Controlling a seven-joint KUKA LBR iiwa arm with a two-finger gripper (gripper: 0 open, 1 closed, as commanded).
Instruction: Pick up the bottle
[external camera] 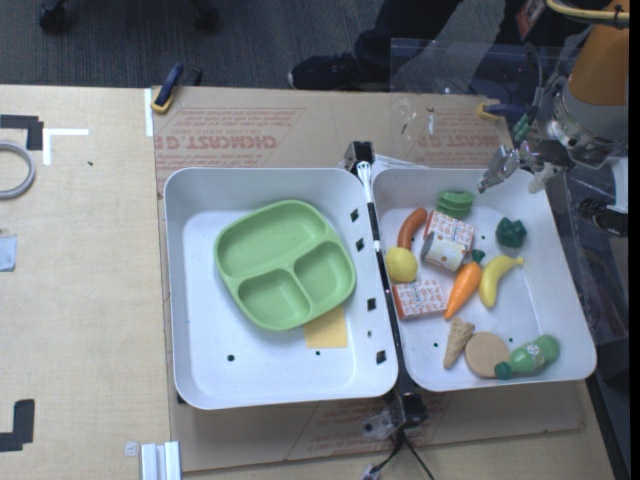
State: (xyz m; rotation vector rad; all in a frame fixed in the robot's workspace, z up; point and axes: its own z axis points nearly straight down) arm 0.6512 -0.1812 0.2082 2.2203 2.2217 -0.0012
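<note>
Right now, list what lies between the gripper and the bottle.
In the camera view, the gripper hovers at the right bin's far edge and the bottle lies at its near corner. Between them sit the broccoli and the banana, then bare bin floor.

green bottle [527, 357]; orange carrot [462, 288]
</note>
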